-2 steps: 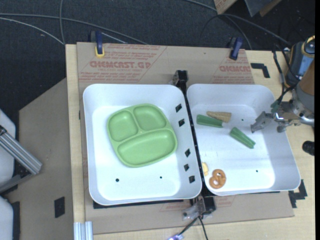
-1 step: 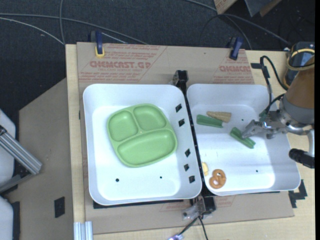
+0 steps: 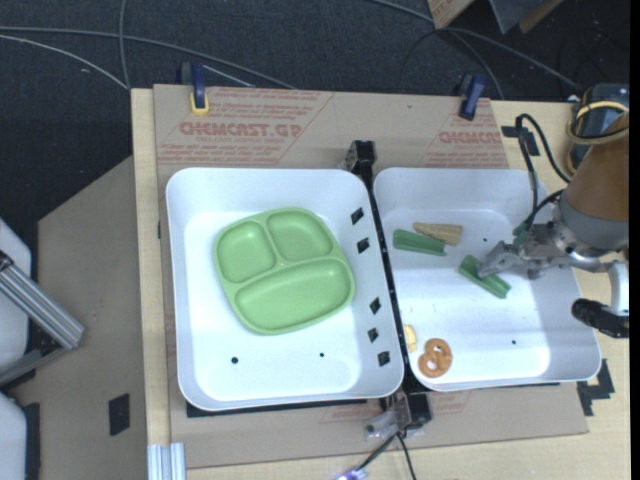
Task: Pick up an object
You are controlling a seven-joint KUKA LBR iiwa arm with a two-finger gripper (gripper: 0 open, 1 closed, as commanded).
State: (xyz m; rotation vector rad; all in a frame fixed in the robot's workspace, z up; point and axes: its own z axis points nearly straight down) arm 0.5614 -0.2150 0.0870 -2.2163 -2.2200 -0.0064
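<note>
A: Left bin is sitting centre-left, holding a green divided plate: smooth moulded plastic, three compartments, rounded corners.

B: Right bin?

A: It's carrying a flat green strip touching a tan wedge up top, and a pretzel-shaped toy with a small yellow bit beside it at the lower left corner.

B: Target?

A: A short green block, mid-right of frame. The gripper is hovering right at it.

B: Fingers?

A: Can't tell, too blurred, so I'm not calling it a grasp.

B: Advice?

A: I'm guessing it's the approach. Straddle the block's short width, centre, then close. It looks slick and rigid, so an off-centre pinch risks squirting it out.
</note>
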